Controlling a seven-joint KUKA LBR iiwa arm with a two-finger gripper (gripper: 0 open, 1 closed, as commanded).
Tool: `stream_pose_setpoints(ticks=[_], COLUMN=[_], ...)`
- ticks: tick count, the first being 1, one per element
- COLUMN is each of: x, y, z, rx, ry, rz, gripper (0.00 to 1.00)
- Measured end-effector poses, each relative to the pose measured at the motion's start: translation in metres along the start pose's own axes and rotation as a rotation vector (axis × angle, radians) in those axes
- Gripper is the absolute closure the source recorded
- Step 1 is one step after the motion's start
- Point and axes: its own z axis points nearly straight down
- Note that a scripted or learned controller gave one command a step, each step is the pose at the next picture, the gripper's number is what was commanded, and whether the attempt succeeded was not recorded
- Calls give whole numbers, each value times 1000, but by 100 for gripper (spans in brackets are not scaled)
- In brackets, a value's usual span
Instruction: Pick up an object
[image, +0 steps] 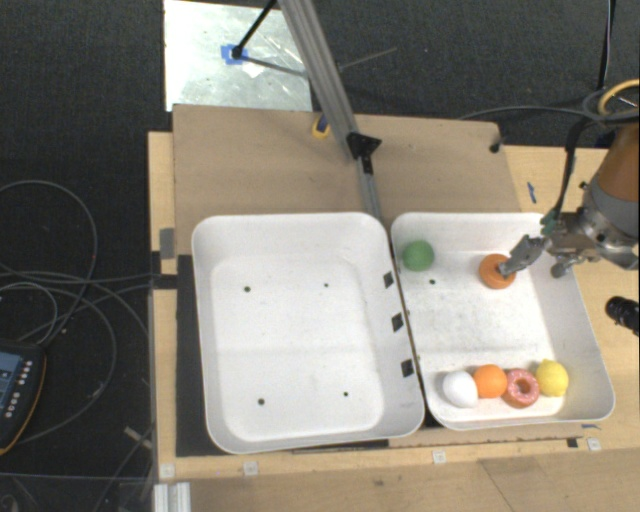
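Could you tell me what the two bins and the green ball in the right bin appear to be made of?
Bins: probably thin moulded plastic, matte white, judging by the rounded corners, shallow walls and scuffed floors. Green ball: an even, dull green with no sharp highlight, so perhaps foam or soft plastic; the view cannot settle which.

Two white bins: the left bin (300, 330) plain white with a few small dark dots, the right bin (480, 330) white and faintly speckled grey. In the right bin, a green ball (417, 256), an orange round piece (494, 273), a white egg (460, 389), an orange ball (490, 381), a pink doughnut (521, 388) with pale sprinkles, a yellow lemon (552, 378). The bench (260, 160) is tan; the gripper (518, 260) grey
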Motion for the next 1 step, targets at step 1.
stream_pose_setpoints(ticks=[1], x=[-5], y=[4], z=[61], rx=[1], ry=[0], rz=[2], gripper=[0])
